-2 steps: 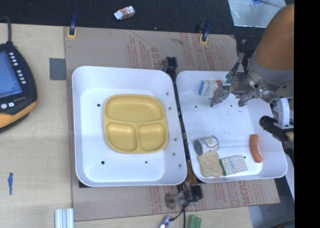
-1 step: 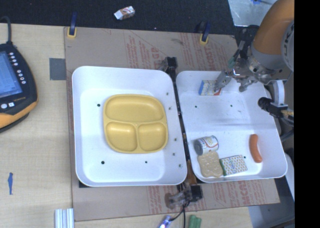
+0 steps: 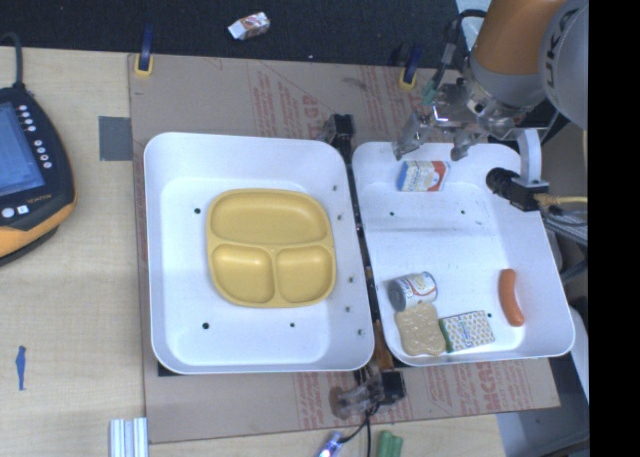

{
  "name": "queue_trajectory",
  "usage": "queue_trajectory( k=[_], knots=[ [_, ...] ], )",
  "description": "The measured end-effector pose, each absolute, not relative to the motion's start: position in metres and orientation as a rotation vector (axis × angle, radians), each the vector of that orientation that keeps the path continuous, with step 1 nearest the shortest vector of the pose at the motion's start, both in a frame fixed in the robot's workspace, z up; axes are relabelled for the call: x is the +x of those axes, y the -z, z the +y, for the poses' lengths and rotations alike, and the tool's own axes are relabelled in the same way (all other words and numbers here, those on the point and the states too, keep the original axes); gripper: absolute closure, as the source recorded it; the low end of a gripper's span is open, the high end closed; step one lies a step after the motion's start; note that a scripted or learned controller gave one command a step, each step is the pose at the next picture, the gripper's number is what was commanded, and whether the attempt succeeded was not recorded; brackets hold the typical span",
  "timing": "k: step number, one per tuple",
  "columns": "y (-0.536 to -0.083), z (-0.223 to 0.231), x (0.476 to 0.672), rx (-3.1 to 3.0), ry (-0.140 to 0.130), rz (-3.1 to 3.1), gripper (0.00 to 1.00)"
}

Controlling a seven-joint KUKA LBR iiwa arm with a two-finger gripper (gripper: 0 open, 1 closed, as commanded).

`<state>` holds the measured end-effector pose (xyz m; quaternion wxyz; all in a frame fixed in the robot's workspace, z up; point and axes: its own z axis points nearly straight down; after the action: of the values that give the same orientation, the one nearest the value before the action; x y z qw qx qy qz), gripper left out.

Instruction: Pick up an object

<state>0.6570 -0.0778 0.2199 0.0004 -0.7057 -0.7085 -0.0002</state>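
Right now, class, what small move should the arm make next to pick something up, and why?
Probably lower straight down: the claw hangs open over the small carton at the far end of the right bin, with nothing between its fingers.

A divided tray (image 3: 270, 245) lies in the left bin (image 3: 170, 335); the carton (image 3: 421, 176) lies in the right bin (image 3: 540, 275).

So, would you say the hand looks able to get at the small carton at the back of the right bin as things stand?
Probably yes. The hand hangs just above the small carton, with its fingers spread to either side and nothing lying between them. The can and the sausage sit well away, nearer the front.
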Motion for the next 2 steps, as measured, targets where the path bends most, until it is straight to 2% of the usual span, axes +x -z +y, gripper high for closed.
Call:
queue_trajectory(
  k=[1,2],
  knots=[
    [-0.261,-0.109,0.657,-2.219,-0.001,-2.223,0.0],
    [-0.27,-0.168,0.636,-2.22,-0.002,-2.22,0.0]
  ],
)
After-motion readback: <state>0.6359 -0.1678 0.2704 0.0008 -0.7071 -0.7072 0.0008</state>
